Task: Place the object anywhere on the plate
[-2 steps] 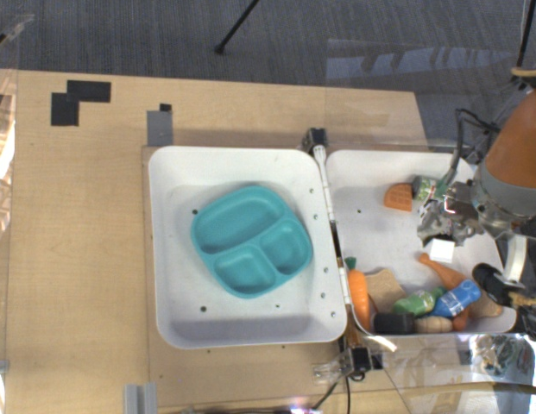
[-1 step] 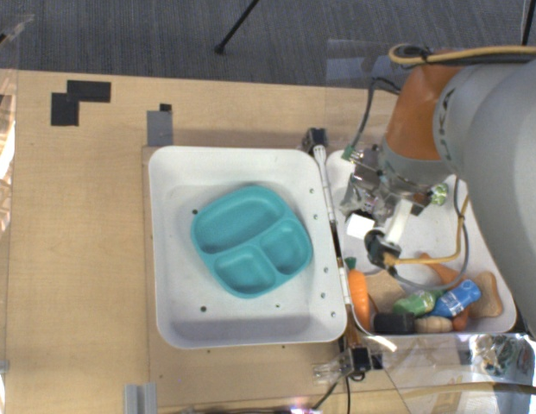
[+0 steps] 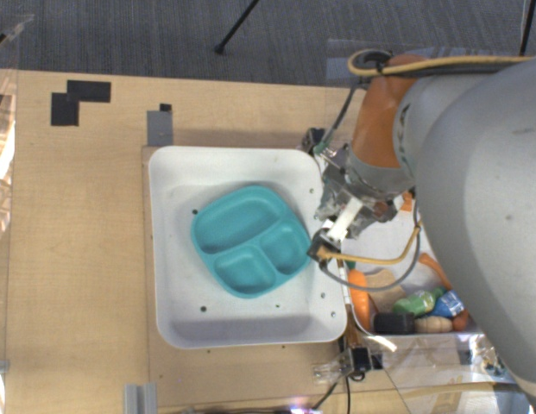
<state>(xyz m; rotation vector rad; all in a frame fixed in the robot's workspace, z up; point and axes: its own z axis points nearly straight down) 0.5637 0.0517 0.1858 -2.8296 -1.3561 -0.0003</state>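
A teal plate (image 3: 249, 240) with three compartments lies tilted in the left white bin (image 3: 177, 317), with nothing on it. My gripper (image 3: 338, 198) hangs over the wall between the two bins, just right of the plate's right edge. From this angle the arm's grey body covers most of the right bin. No object shows at the gripper.
In the right bin's near corner lie several small things: an orange carrot-like piece (image 3: 359, 293), a green item (image 3: 413, 304), a blue one (image 3: 450, 304), a black one (image 3: 393, 323) and a tan one (image 3: 436, 324). Wooden bench surrounds the bins.
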